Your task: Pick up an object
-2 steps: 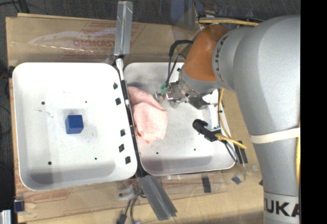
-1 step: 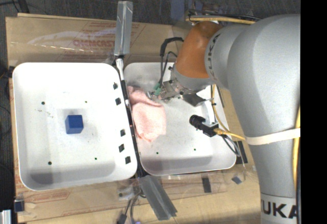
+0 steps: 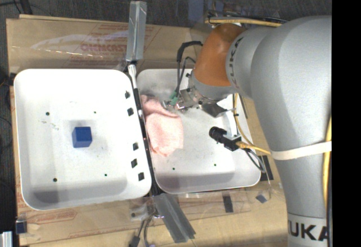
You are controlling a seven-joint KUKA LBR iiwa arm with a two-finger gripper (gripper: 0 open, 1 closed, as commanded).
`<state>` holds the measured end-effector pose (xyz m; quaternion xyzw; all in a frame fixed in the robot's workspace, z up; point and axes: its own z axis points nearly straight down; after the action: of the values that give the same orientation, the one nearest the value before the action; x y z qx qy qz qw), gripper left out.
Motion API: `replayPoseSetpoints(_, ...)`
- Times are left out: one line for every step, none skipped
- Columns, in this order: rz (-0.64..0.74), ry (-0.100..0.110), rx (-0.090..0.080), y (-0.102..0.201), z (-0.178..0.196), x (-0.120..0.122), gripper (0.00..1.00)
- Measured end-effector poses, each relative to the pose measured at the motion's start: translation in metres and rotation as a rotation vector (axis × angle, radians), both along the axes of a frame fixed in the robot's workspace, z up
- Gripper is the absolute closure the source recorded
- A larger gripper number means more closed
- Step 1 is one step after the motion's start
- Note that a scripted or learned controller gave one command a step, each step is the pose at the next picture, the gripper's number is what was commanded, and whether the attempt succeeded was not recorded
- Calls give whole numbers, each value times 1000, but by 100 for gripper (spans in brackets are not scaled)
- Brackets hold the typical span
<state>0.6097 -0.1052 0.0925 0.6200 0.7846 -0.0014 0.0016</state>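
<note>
Grey arm (image 3: 287, 88): largest item and closest to where I stand. It fills the right side and crosses the right bin's far right corner, with an orange band (image 3: 211, 62) above the wrist.

Counter (image 3: 62, 43): covered with brown cardboard. It shows as a border along the far side and the left of the bins, and as a thin strip at the near edge.

Left bin (image 3: 67, 99): white, shallow, with rounded corners. Its floor is open on all sides of its one item, and nothing overhangs its rim.

Right bin (image 3: 197, 155): white and shallow, set against the left bin along a shared edge. The near half of its floor is bare. The far half is crowded by the wrist.

Pink cloth (image 3: 163, 127): crumpled and lying in the right bin, along the left wall by the shared edge. Bare floor lies to its right and nearer side.

Blue cube (image 3: 82, 136): sits flat in the left bin, left of centre, well apart from every wall.

Gripper (image 3: 179, 102): low over the right bin at the cloth's far right edge. I cannot tell whether it is released or clenched, or whether it touches the cloth.
</note>
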Motion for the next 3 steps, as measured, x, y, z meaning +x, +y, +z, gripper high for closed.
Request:
replayPoseSetpoints(0, 0, 0, 0, 0, 0, 0)
replayPoseSetpoints(0, 0, 0, 0, 0, 0, 0)
replayPoseSetpoints(0, 0, 0, 0, 0, 0, 0)
